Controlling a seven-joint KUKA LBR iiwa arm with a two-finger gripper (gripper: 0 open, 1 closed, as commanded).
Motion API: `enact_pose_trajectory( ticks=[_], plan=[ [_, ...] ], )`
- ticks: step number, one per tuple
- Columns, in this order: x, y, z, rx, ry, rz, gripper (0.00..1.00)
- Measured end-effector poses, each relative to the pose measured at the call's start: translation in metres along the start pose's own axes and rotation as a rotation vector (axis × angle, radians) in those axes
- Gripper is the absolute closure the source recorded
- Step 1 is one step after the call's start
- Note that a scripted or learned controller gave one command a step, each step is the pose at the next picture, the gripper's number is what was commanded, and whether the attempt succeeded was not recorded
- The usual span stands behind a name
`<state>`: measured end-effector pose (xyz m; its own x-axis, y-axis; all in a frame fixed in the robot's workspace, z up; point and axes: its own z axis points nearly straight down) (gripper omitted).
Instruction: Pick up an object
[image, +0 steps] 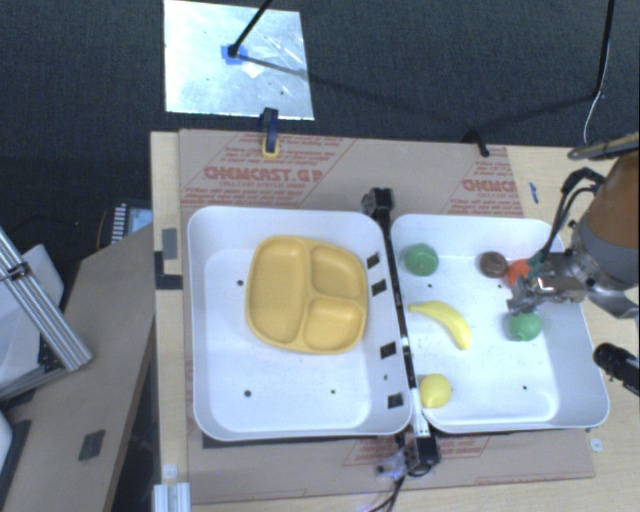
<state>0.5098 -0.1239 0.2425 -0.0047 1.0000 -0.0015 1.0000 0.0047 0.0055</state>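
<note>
Gripper (528, 290) is seen low over the right bin (575, 395), near its far right side, between an orange object (517, 269) and a green ball (523, 326). Whether it is released or clenched cannot be told; the tip is too small and cluttered, and nothing is clearly seen held.

Closest candidates: the green ball just below the tip, the orange object just above it, and a brown round object (492, 264) touching or just beside the orange one. Further left in the same bin, well apart: a second green ball (421, 260), a banana (444, 322), a yellow lemon-like piece (434, 390) by the divider. A yellow divided plate (305, 293) lies in the left bin (215, 330).

Handling, judged: all are likely light toy fruit, stiff, smooth plastic. Round ones may roll or squirt out if pinched off-centre, so a grip across the widest middle is advised. The banana is best taken across its mid-section.
</note>
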Motion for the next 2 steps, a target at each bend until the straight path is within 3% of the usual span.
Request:
enact_pose_trajectory(
  ticks=[2],
  plan=[
    [0.095, 0.057, 0.007, 0.001, 0.002, -0.005, 1.00]
  ],
)
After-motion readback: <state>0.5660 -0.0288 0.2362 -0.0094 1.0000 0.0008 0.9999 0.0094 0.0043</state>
